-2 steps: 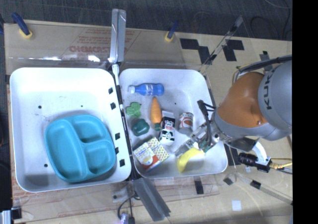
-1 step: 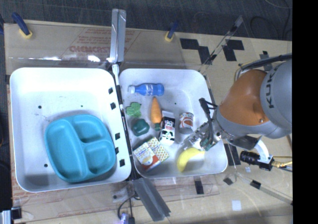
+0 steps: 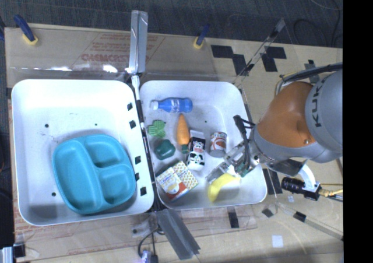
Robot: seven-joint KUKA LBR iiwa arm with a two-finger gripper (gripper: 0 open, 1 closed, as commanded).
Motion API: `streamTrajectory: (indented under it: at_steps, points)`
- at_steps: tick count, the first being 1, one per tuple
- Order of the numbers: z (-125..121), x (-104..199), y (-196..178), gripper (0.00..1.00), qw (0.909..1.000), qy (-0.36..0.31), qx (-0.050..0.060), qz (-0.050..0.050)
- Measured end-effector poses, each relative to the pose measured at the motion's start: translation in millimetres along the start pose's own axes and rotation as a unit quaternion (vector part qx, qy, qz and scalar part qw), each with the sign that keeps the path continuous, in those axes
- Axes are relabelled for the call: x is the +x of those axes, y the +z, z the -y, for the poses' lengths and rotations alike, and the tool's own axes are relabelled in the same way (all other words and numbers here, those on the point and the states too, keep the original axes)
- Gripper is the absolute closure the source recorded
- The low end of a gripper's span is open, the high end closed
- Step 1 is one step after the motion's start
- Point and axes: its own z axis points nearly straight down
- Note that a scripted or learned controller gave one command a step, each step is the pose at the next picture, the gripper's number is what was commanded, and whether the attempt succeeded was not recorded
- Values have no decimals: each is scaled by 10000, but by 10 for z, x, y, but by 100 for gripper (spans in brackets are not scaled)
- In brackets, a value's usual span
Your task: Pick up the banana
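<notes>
Beside the banana (image 3: pixel 220 186), end effector (image 3: pixel 235 165), arm lettering "KU"

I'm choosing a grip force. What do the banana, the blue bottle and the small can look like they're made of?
The banana looks like matte moulded plastic, a toy: uniform yellow, no speckling. The blue bottle seems glossy plastic, with a white cap and a highlight along its side. The small can appears metal with a printed label, though it is too small to be sure.
</notes>
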Motion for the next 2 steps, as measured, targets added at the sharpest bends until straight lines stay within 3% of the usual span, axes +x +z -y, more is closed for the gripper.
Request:
streamTrajectory:
  at_steps: [1, 2]
  points:
    - [18, 1, 201, 0, 9998, -200, -1, -1]
    - [5, 1, 99, 100, 9997, -226, -3, 2]
